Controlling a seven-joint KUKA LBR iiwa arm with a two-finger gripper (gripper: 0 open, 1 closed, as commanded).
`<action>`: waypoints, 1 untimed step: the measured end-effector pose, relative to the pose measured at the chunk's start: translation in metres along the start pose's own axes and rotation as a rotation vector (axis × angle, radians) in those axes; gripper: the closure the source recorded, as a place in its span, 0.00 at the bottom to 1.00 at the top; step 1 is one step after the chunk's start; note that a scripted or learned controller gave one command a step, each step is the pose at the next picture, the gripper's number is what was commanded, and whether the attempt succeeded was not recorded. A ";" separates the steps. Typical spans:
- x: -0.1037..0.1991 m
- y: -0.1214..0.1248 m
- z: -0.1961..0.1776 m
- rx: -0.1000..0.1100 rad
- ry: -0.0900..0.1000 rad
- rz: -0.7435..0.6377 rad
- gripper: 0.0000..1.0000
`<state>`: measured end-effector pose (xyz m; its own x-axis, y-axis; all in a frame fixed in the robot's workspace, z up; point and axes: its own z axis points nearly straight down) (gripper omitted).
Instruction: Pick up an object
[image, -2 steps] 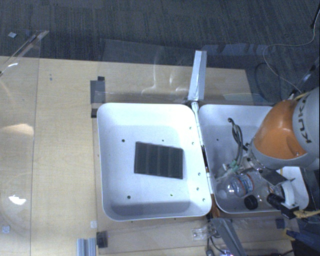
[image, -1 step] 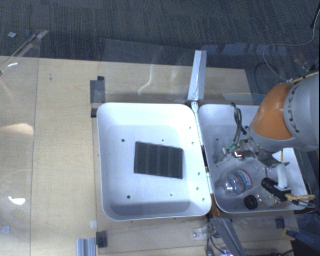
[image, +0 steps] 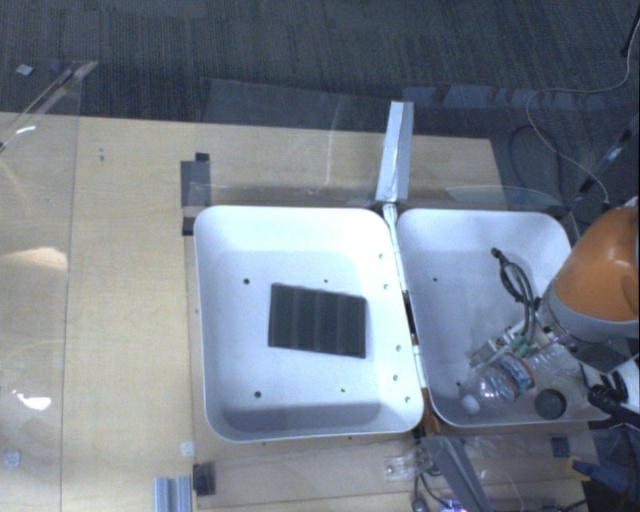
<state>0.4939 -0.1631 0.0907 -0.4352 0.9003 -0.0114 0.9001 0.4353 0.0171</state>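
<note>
A clear plastic bottle (image: 497, 382) lies on its side in the near part of the right bin (image: 450, 260). My gripper (image: 512, 347) reaches in from the right, just above and against the bottle's upper end. The orange band (image: 600, 275) of the arm sits over the bin's right side and hides that part. A dark round object (image: 550, 404) lies just right of the bottle. In the left bin (image: 230, 250) a black ribbed rectangular pad (image: 317, 320) lies flat in the middle.
A black cable (image: 510, 275) loops from the wrist over the right bin's middle. A metal divider post (image: 395, 150) stands behind the seam between the bins. Clear panels border the wooden bench at the left and back.
</note>
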 end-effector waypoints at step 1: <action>0.032 0.015 0.000 0.000 -0.002 -0.112 0.00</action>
<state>0.4934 -0.1283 0.0909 -0.5330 0.8460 -0.0150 0.8459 0.5332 0.0152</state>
